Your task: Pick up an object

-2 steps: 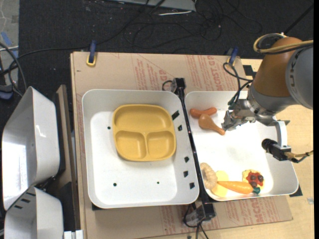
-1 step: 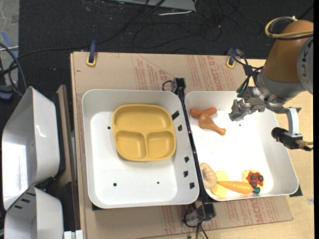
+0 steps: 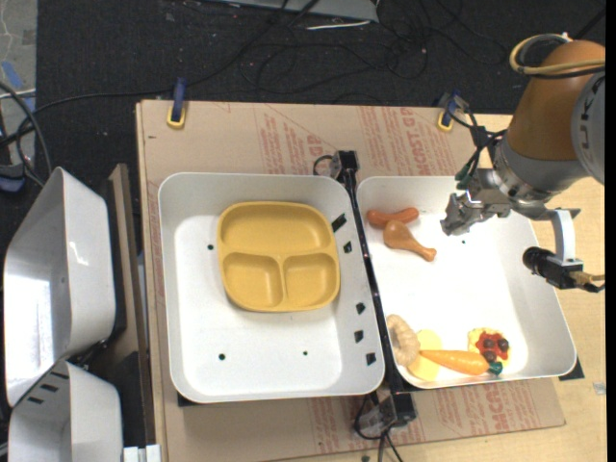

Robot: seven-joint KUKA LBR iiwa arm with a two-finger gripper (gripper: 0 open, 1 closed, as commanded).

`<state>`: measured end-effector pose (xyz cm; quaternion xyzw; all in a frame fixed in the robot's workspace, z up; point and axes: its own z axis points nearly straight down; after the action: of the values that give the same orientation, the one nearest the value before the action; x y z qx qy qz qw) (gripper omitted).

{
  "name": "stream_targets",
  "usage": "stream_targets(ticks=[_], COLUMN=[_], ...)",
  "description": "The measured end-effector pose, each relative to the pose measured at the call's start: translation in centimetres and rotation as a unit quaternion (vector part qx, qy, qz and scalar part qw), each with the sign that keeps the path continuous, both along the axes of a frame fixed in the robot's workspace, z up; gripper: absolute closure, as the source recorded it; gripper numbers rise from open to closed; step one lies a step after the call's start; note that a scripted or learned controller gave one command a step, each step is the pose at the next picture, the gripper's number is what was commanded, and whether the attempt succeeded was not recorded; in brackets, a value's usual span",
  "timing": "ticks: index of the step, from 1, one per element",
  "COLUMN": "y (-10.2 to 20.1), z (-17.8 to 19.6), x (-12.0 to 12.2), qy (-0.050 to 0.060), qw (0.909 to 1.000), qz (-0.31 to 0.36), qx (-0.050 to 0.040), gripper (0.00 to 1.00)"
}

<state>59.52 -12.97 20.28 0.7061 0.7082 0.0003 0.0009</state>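
A: Where is the hand [image 3: 458, 218]?

B: Over the right bin [image 3: 539, 287], near its far edge, just right of a toy chicken drumstick [image 3: 409, 242] and an orange sausage-like piece [image 3: 392, 217]. Whether it is spread or pressed together, I cannot tell.

A: Anything else in that bin?

B: At the near edge lie a toy carrot [image 3: 454, 360], a pale bread-like piece [image 3: 402, 339] and a yellow piece with red berries [image 3: 489, 344].

A: And the left bin [image 3: 192, 335]?

B: A yellow divided plate [image 3: 279, 255] sits there, on the desk's [image 3: 260, 128] left side.

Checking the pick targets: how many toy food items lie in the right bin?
5: a sausage and drumstick near the far-left corner; a pale shrimp-like piece, carrot and pizza slice along the near edge. Others may hide beneath.
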Motion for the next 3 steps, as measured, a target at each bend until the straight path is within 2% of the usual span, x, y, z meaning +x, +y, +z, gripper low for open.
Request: stream_targets(ticks=[1,2,3], y=[4.5,9.6,14.3], z=[-0.1,-0.6,0.7], x=[-1.9,-2.6,-4.5], qy=[0.002,0.002,0.001], qw=[1.0000,1.0000,1.0000], qz=[0.002,0.002,0.002], qx=[0.0011,0.0015,0.0018], gripper=[1.00,1.00,1.00])
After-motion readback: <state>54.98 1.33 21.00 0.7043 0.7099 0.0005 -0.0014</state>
